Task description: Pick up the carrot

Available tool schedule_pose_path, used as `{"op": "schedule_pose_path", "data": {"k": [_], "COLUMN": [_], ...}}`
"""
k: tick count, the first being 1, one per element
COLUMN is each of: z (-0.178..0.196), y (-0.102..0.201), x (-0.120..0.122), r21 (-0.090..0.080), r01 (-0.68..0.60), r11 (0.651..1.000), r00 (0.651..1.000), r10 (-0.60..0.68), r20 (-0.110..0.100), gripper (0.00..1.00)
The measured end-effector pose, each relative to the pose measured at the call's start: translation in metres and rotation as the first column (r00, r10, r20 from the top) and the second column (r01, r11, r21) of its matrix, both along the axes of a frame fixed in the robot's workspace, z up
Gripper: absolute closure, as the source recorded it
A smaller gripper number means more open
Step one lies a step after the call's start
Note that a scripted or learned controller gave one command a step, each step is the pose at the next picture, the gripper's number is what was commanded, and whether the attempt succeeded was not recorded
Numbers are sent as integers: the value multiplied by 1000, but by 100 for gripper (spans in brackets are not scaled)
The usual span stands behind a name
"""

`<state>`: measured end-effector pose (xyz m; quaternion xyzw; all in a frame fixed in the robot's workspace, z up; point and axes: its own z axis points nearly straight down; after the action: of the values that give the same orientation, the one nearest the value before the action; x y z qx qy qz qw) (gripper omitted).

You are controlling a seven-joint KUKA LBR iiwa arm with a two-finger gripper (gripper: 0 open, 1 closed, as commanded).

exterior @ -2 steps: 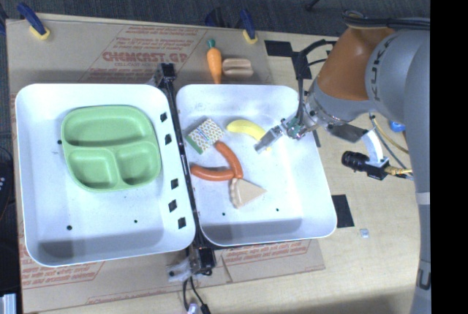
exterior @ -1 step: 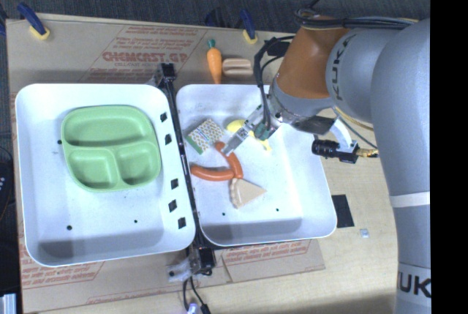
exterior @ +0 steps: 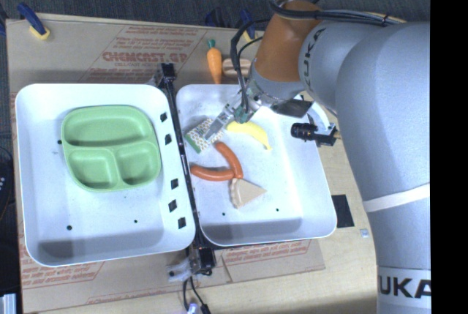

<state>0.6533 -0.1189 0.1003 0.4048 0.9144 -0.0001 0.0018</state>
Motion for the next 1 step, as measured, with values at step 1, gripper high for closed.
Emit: {"op": "schedule_pose_path", "data": {"k": [1], "z": [11], "y": [1], "x": [1], "r21": [1], "r01": [-3], "r11": [1000], "r00": [1000], "r10": [3], "r20": [-1], "gripper": [100]}}
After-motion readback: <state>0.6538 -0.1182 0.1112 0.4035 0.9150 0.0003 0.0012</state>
